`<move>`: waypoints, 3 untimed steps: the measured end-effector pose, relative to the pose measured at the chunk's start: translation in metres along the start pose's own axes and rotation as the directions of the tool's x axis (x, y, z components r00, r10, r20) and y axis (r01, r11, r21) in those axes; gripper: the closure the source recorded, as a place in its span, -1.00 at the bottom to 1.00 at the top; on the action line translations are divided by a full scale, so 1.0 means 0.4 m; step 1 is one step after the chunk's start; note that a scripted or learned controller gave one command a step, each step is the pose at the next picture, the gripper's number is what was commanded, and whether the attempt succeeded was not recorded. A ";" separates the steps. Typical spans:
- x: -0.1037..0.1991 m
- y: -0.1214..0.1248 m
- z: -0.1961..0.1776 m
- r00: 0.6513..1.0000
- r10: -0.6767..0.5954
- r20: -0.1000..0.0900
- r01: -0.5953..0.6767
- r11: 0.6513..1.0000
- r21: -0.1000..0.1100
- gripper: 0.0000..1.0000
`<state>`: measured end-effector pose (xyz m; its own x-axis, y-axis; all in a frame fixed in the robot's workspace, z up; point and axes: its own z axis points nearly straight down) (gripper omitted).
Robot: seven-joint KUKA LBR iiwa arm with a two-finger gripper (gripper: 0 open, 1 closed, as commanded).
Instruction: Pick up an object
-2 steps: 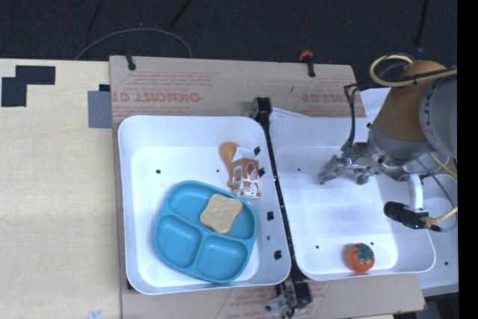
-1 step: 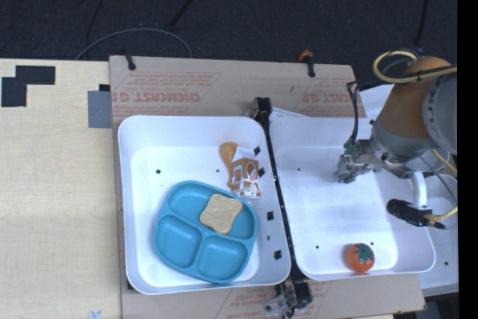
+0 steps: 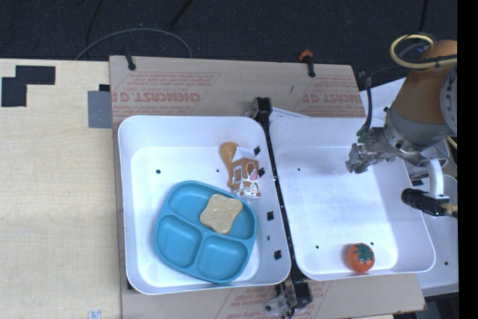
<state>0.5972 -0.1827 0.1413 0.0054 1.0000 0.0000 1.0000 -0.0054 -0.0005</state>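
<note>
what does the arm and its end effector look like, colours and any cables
The arm is rounded, grey, with an orange band near its top. A yellowish cable loop sits above it. The end effector is small, grey metal, with dark parts too blurred to detail.

Two white bins (image 3: 138,160) sit side by side on cardboard (image 3: 224,90) — pale counter (image 3: 52,198) left, black cables (image 3: 134,33) far behind.

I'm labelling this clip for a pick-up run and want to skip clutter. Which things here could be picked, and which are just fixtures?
Could be picked:
- tomato, right bin, nearest the pincer
- toast slice on the blue plate
- small carton, left bin
- orange-brown piece beside it

Fixtures:
- two white bins
- cardboard sheet
- wooden bench
</note>
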 end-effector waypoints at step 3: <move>0.138 -0.038 -0.241 1.000 -0.010 -0.003 0.010 1.000 0.002 1.00</move>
<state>0.5824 -0.1273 0.2379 -0.0042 1.0000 0.0026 1.0000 0.0042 -0.0029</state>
